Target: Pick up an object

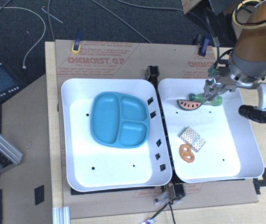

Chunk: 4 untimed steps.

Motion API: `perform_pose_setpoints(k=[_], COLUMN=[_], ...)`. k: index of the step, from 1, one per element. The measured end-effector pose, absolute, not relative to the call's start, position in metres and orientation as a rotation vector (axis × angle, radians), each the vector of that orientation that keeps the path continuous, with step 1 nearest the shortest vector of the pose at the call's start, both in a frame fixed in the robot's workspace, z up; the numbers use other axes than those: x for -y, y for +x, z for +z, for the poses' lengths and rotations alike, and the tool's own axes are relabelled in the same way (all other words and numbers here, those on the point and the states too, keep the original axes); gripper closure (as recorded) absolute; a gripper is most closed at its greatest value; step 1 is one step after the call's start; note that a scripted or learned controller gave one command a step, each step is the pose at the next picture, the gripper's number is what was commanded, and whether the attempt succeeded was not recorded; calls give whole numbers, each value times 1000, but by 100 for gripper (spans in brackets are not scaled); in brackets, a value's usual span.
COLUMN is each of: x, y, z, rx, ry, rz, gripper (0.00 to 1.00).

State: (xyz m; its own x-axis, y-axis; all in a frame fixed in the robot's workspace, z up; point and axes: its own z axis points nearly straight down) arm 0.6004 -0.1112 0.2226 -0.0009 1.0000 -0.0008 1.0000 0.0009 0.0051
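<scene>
Starting at the near edge of the bench, there's a clamp-looking bit of hardware sitting right where the two white bins meet. Moving up into the right bin, the closest item is a little pretzel, and touching its far side is a small checkered packet, tilted at an angle. Over in the left bin there's a blue divided plate with three compartments, lying flat roughly in the middle. A row of small black tabs runs down the divider between the bins. Further back in the right bin is a watermelon slice toy, red face up with a green rind, and just beside it on the right is a green object that's mostly covered. The gripper is down right on top of that green thing, but honestly the view is too cluttered there, so whether it's clamped on anything or loose is something I can't tell. Behind it the arm's orange band rises toward the far right corner, with cables trailing off across the dark floor beyond the bench.
</scene>
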Motion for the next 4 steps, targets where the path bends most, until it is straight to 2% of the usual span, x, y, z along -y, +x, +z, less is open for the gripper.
perform_pose_setpoints(k=[1,4], x=[111,-56], y=[602,640], z=[269,246], rx=[-2219,-2228], ry=[2216,2216], rz=[6,3], gripper=[100,100])
